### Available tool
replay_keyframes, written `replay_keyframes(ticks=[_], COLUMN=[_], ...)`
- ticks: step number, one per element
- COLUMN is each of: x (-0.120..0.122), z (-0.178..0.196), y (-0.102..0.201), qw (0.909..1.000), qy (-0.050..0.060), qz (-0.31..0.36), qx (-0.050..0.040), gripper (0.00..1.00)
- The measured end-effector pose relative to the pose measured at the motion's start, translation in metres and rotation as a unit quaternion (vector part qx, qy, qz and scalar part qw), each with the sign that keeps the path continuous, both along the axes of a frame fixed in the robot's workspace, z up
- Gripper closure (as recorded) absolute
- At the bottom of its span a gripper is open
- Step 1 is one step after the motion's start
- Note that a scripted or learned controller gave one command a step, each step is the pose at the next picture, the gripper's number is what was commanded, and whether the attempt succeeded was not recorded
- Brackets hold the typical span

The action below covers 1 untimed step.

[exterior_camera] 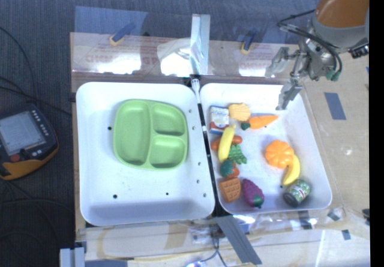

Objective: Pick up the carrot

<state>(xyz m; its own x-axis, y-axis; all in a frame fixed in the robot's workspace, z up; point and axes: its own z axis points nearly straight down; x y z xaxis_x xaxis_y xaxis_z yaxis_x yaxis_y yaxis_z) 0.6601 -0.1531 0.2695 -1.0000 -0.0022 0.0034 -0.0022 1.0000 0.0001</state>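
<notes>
Tool (290, 89) hanging over the right bin's (316, 158) far corner, whether open or closed impossible to tell; carrot (263, 120) just below and slightly left of it, lying crosswise, tip pointing toward the tool's side; best to descend short and straddle the carrot's thick middle; little room left of it beside the yellow block (239, 111); clear floor toward the bin wall; orange pumpkin (279, 153) nearer the front, apart.

We see a smooth plastic carrot (263, 120), glossy white bins (90, 200), and a matt green tray (150, 134).
</notes>
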Motion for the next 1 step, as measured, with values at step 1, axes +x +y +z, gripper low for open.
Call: replay_keyframes(ticks=[1], x=[-0.0443], z=[-0.1624], y=[0.0103], qw=[0.9981], qy=[0.007], qz=[0.062], qx=[0.0025], gripper=[0.0])
